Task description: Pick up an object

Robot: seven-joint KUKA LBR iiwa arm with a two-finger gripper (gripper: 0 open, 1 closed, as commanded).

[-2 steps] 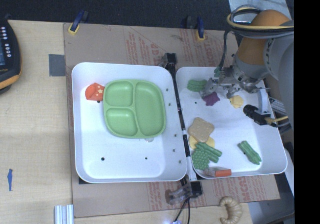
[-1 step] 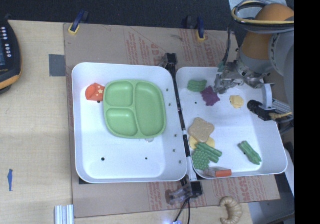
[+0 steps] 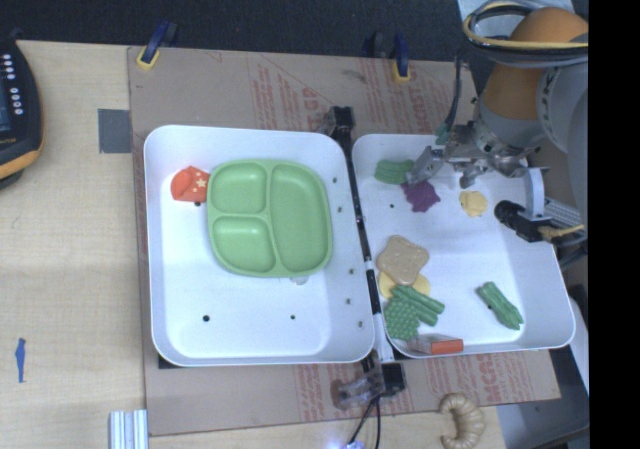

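Observation:
My gripper [image 3: 446, 170] hangs over the far part of the right bin [image 3: 540, 277], its two grey fingers spread open with nothing between them. A small purple piece [image 3: 423, 196] lies just in front of the left finger [image 3: 425, 166]. To the left of that finger sits a green leafy piece [image 3: 391, 172]. A small yellow piece [image 3: 473, 203] lies near the right finger. Nearer the front are a tan bread slice [image 3: 403, 258], a green bean bunch [image 3: 412, 307], a green pickle [image 3: 499, 304] and an orange-red stick [image 3: 440, 345].
The left bin [image 3: 170, 287] holds a green divided plate [image 3: 270, 216] and a red piece [image 3: 189, 184] by its far left corner. A black part [image 3: 520, 220] of the arm overhangs the right bin's right side. A pendant [image 3: 15, 117] lies at the far left.

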